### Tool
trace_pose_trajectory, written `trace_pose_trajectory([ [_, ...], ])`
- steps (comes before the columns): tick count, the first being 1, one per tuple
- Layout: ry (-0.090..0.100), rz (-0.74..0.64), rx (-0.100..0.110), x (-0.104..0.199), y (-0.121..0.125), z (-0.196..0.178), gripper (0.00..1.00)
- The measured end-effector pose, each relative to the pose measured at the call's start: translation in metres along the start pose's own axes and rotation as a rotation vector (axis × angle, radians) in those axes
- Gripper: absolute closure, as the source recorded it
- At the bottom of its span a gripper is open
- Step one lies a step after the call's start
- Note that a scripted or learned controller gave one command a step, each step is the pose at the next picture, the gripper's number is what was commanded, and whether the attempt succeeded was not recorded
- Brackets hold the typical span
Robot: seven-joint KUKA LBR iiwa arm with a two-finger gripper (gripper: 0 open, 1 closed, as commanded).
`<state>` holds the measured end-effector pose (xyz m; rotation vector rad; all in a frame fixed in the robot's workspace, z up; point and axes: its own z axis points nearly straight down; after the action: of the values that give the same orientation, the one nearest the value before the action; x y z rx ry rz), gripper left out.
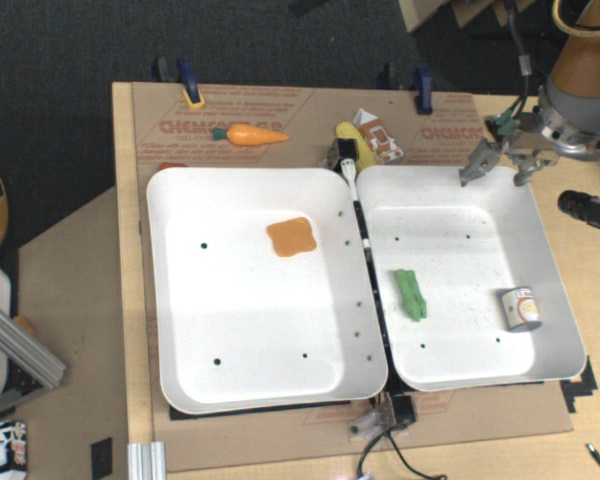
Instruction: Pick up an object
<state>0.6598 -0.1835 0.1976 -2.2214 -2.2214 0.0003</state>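
**Gripper hangs open over the right bin's far edge, holding nothing**

A cardboard-covered bench (280, 118) carries two shallow white bins side by side. The left bin (180, 368) holds one flat orange piece (291, 236), lying toward its far right part. The right bin (460, 363) holds two things: a green object (411, 294) near the left-centre of its floor, and a small can (521, 309) near the right wall, well apart from each other.

The grey arm (580, 78) reaches in from the upper right. Its gripper (500, 165) sits above the far edge of the right bin, fingers spread apart with nothing between them. It is well apart from both the green object and the can.

Beyond the bins, on the bare cardboard, lie a toy carrot (252, 136) behind the left bin and a yellow item (351, 140) beside a small red-and-white carton (380, 140) near the gap between the bins. Two blue clamps (188, 80) grip the board's far edge.
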Motion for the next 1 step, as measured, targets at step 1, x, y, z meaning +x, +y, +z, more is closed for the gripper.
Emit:
trace_pose_trajectory([
  [1,-0.002,-0.001,-0.004,-0.0001,0.0009,-0.0115,1.00],
])
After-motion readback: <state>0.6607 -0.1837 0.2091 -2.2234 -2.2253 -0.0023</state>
